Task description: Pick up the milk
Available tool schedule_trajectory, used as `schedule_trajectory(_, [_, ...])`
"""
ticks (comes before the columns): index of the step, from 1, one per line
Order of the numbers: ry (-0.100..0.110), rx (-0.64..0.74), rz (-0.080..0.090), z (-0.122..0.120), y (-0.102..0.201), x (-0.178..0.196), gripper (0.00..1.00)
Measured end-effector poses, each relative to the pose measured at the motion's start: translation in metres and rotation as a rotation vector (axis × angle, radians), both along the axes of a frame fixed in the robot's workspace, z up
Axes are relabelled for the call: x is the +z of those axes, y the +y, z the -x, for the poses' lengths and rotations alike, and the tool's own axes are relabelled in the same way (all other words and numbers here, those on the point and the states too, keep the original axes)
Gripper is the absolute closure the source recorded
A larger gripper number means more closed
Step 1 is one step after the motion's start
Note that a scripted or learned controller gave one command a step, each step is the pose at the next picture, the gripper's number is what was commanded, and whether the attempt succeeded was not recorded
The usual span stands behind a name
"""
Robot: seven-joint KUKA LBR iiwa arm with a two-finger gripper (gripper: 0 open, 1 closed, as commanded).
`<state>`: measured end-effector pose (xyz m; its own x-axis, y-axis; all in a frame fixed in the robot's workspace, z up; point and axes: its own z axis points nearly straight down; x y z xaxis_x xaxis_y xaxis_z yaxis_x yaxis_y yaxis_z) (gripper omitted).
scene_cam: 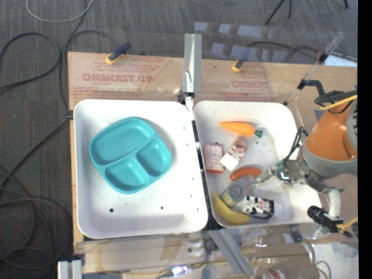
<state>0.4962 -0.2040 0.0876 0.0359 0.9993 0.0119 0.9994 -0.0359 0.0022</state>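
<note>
**White bins, arm low over the right one**

Gripper (268, 175) hung in the right bin (290, 112), just right of the sausage (246, 173); finger state could not be told. Milk carton (236, 150) lay left of it, beside the pink box (213, 158), near the carrot (237, 128).

Faded red block lettering is printed across the brown cardboard sheet (116, 74) lying on the tabletop behind the two white bins. On the left portion it appears to read "CHEMCAST GP", though the letters are pale and partly uncertain. A second stretch of the same red print (250, 84) sits behind the right bin, too faint and cut off to read. Labels on the small packages in the right bin are too small to make out.
</note>
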Motion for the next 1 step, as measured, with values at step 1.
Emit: schedule_trajectory(1, [-0.013,0.186,0.023,0.0083,0.0163,0.002,0.0])
